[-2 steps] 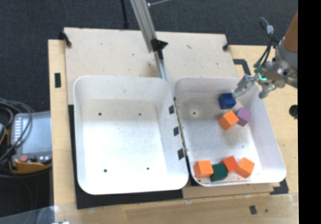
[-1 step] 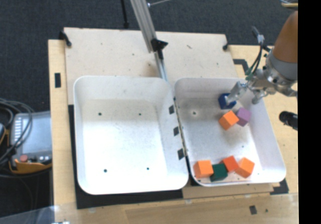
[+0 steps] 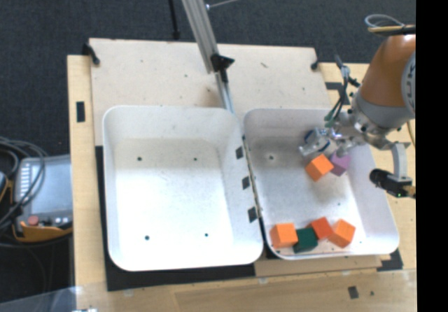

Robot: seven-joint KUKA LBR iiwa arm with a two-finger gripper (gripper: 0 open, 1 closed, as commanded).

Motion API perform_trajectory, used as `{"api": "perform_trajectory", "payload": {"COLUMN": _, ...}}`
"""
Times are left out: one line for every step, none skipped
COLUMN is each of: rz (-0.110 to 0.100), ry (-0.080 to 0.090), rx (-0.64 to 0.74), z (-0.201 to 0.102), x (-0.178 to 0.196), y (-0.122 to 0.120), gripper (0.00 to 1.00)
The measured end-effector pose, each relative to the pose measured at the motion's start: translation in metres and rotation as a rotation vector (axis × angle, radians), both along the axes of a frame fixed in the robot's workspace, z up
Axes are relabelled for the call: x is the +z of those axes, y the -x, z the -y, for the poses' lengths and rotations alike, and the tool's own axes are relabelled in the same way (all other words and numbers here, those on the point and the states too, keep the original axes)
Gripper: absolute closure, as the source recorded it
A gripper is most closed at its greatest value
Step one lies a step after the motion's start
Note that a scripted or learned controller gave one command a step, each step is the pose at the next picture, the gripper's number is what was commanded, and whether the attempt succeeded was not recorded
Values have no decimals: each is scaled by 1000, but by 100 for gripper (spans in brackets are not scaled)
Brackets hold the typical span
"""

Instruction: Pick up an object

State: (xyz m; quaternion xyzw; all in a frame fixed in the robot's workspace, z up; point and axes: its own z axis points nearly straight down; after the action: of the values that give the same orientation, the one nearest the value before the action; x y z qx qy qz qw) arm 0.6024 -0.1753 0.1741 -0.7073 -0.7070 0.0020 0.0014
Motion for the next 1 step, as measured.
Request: {"api": "perform_trajectory", "payload": {"rz": 16, "ry": 3, "rx": 0, "z": 6, "x": -52, "y": -5, "gripper": 0}}
